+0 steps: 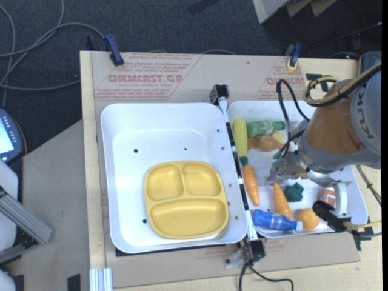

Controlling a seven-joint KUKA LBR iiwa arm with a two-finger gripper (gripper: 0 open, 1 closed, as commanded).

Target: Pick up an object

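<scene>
Down low in the right bin (359, 194), the claw (285, 173), hanging off the grey arm (339, 132) with its orange band. Whether apart or together — cannot tell, too small and blurred against the clutter. Nothing seen clamped.

Right beneath and beside the claw, a carrot (280, 200) angled toward the front wall, and a dark green lump (295, 191) just to its right. Left of the claw, a second carrot (250, 184) lying along the bin's left wall. Behind, a yellow corn cob (240, 136) upright along the same wall, a green bottle (265, 127) on its side at the back, an orange-and-pale piece (267, 142) just below it. Up front, a blue bottle (276, 221) lying along the front wall, a small orange fruit (308, 219) touching its cap end. Further right, a reddish-white item (329, 196), partly hidden by the arm.

Over in the left bin (115, 162), a yellow divided plate (185, 199), three compartments, sitting toward the front. Two blue clamps (113, 48) at the bench's back edge.
</scene>
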